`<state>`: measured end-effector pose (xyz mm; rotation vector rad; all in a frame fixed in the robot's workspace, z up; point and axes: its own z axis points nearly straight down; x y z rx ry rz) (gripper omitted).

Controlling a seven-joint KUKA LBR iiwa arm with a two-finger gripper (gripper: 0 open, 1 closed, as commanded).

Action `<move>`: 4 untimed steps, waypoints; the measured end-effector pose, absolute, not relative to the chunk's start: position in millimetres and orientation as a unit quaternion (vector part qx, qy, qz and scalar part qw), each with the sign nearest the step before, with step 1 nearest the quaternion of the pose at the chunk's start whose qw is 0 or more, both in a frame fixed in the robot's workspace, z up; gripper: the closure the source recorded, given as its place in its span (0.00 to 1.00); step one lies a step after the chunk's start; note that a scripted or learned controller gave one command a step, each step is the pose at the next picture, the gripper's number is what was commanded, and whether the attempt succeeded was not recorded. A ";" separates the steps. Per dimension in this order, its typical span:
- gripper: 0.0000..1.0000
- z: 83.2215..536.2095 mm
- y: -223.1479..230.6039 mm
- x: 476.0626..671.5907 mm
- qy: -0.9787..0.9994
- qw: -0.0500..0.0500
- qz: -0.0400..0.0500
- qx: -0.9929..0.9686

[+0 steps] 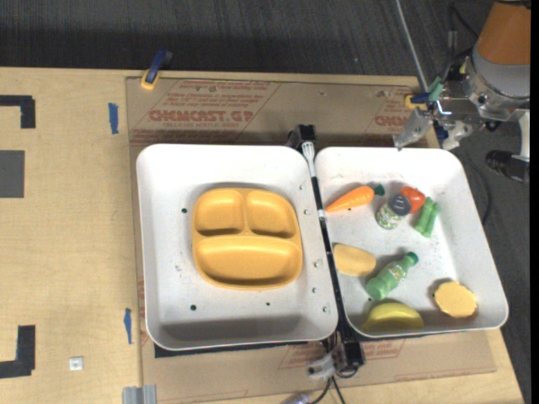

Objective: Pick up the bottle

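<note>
1. The arm enters at the upper right of the frame, its orange band at the very top edge and the grey wrist below it.
2. The gripper sits just past the upper edge of the right bin, over the cardboard rather than over the bin's contents — whether it is released or clenched cannot be told from here, and nothing is seen in its grasp.
3. The bottle is green and lies on its side in the lower middle of the right bin, tilted so its cap points up and to the right.
4. Just left of the bottle lies a pale yellow piece; below it, against the bin's lower wall, a yellow-green fruit.
5. In the lower right corner of that bin rests a round orange-yellow piece, apart from the bottle.
6. Across the bin's upper part — an orange carrot with a green top, a small round jar, a red-orange item and a green vegetable, grouped close together.
7. The left bin holds a yellow divided plate with three compartments, lying at its centre.
8. Both bins rest on a cardboard sheet with red printing, on the pale bench.
</note>
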<state>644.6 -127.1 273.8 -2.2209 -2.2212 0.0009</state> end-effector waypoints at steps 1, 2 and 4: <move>0.00 183.2 -118.0 623.2 -0.674 0.001 0.000 -0.738; 0.00 115.4 -180.2 576.0 -0.656 0.001 0.001 -0.755; 0.00 86.4 -126.9 545.9 -0.317 -0.002 -0.002 -0.948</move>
